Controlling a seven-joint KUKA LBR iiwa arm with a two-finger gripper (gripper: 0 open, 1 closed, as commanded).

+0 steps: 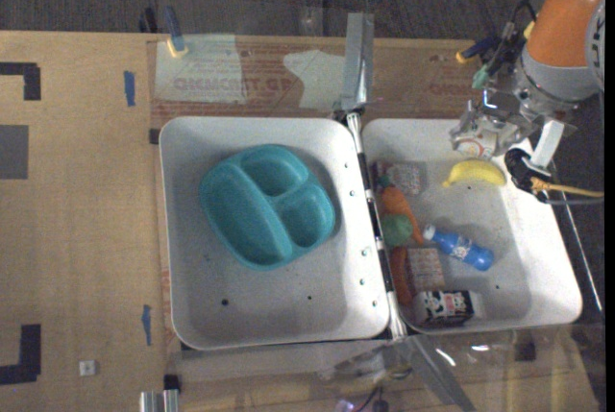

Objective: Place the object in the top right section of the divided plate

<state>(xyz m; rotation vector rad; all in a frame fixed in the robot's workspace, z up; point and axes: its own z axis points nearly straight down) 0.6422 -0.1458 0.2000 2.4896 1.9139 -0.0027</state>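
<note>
A teal divided plate (268,205) lies in the left bin (192,285), tilted, with three sections. The right bin (538,266) holds a yellow banana (474,174), a blue and white bottle (460,249), an orange carrot-like piece (396,204), a green item (397,230), a reddish-brown packet (424,268) and a black and white carton (445,305). My gripper (478,135) hangs over the right bin's back edge, just above and behind the banana. Nothing shows between its fingers.
A metal divider (357,64) rises behind the seam between the bins. A taped paper sheet (207,64) lies on the bench behind the left bin. Cables (553,184) trail by the right bin's rim near the arm.
</note>
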